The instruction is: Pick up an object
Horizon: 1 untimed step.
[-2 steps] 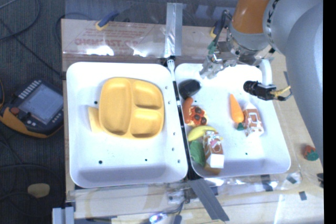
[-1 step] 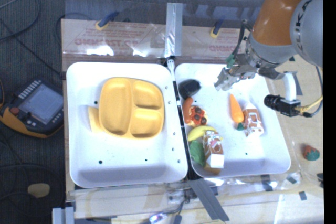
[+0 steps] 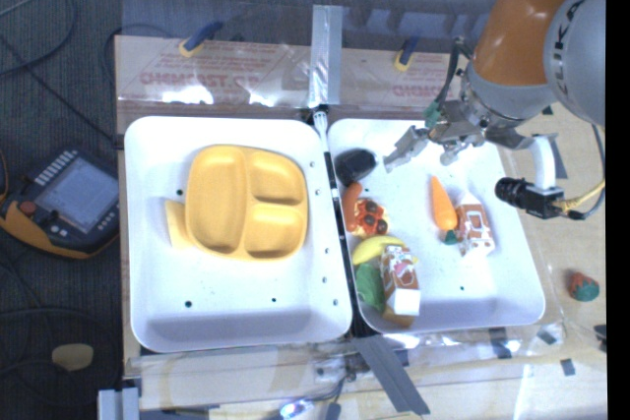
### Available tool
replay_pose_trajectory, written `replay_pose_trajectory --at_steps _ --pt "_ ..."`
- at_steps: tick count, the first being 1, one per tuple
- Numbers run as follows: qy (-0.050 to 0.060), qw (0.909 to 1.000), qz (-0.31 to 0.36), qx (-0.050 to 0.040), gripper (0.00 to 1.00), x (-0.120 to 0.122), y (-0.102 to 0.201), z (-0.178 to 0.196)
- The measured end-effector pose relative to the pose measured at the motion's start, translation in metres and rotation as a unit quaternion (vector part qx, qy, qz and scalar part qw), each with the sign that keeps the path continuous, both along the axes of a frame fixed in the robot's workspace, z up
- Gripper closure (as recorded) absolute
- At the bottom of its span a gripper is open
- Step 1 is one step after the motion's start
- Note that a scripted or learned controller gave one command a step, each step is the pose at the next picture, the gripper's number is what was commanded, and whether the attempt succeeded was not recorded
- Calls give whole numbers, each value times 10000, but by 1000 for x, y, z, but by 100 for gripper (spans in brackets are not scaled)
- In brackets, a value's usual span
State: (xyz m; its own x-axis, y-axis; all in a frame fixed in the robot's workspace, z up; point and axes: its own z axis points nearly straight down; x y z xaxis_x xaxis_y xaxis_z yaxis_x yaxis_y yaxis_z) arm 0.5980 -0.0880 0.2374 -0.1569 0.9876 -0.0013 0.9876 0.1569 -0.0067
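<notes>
Approach step, judged from the pose: the end effector (image 3: 425, 147) hovers over the right bin (image 3: 512, 295) at its 12 o'clock edge, fingers spread apart with nothing between them. The carrot (image 3: 442, 202), a likely target, lies just toward 5 o'clock; the next move calls for descent and alignment. A yellow tray (image 3: 246, 202) fills the left bin (image 3: 157, 310). The table (image 3: 148, 64) stands on grey carpet (image 3: 59, 34).
</notes>
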Motion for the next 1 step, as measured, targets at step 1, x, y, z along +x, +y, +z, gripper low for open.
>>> replay_pose_trajectory --at_steps 1 --pt "0 9984 -567 23 0 -53 -57 -129"
